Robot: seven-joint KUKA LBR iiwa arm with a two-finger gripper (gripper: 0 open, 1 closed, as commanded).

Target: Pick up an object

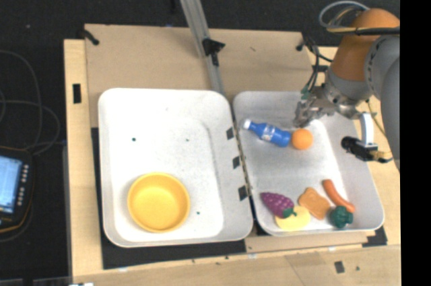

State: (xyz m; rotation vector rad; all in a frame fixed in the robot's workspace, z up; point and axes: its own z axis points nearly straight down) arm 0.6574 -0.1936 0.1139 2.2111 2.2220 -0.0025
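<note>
- The orange ball [302,138] lay in the right bin [350,173], touching the blue bottle [269,132].
- It looked light, hard and prone to roll; gripping across its middle seemed best.
- The tool [305,114] hovered just above; its opening could not be told.

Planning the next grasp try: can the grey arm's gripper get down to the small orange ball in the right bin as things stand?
Probably yes. The gripper hangs just above and beside the small orange ball, with nothing lying over it. The blue plastic bottle touches the ball's left side and could crowd a grasp.
</note>
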